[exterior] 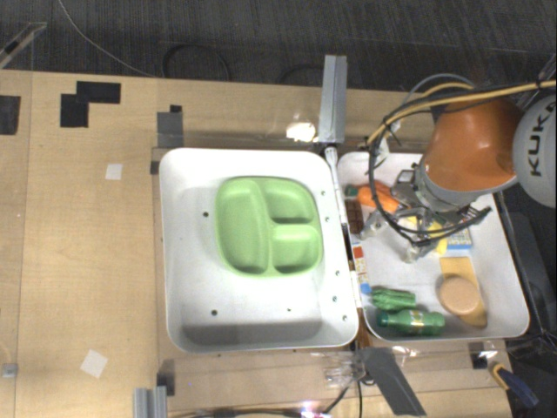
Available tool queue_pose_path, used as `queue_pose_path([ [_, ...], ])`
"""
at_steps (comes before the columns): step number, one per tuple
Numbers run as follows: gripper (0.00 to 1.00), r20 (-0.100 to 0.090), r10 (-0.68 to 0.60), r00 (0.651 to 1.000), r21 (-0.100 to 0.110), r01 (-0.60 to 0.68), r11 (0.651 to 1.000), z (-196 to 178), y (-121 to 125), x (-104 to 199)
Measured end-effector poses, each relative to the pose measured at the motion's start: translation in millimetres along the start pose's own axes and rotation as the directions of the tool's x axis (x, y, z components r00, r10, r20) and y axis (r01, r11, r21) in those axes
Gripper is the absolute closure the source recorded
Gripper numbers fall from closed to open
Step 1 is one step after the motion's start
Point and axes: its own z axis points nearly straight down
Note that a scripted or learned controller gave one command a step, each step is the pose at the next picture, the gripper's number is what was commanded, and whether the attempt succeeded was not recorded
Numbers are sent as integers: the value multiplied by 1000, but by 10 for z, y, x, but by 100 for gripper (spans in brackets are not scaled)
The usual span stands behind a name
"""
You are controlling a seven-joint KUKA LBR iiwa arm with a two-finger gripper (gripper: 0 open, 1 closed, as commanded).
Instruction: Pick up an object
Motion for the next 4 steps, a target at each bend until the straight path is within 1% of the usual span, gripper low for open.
queue_pose_path([
  [1,0,-2,-80,997,-4,80,997,8,-163,-29],
  [2,0,-3,-135,991,-5,135,991,18,-336,-163],
  [3,0,-2,-56,998,-2,56,998,-5,53,174],
  [4,0,-2,-25,1000,-2,25,1000,10,-232,-37],
])
